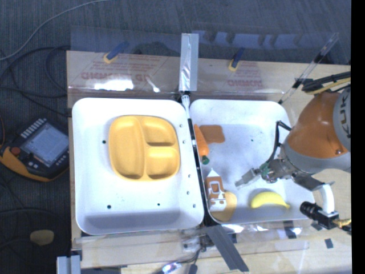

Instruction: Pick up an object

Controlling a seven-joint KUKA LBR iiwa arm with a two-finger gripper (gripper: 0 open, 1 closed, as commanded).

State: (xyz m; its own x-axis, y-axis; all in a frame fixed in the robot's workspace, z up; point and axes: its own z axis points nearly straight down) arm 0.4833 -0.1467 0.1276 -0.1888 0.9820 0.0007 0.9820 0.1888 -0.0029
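On the floor at far left lies a handheld control pendant with a grey screen and orange casing. On the wooden bench, the left shallow white bin carries a yellow plastic divided plate near its middle. In the right white bin, an orange carrot-like stick lies along the left wall with a flat orange-brown slab touching it. Further down, a tan and white bottle-shaped object rests near the front left corner.

The grey end effector hangs low over the bin's middle, pointing leftward; whether it is parted or closed cannot be told, and nothing shows in its grasp. Just below it lies a yellow plastic banana, apart from the tip. The grey arm with its orange band enters from the right, bending down into the bin.
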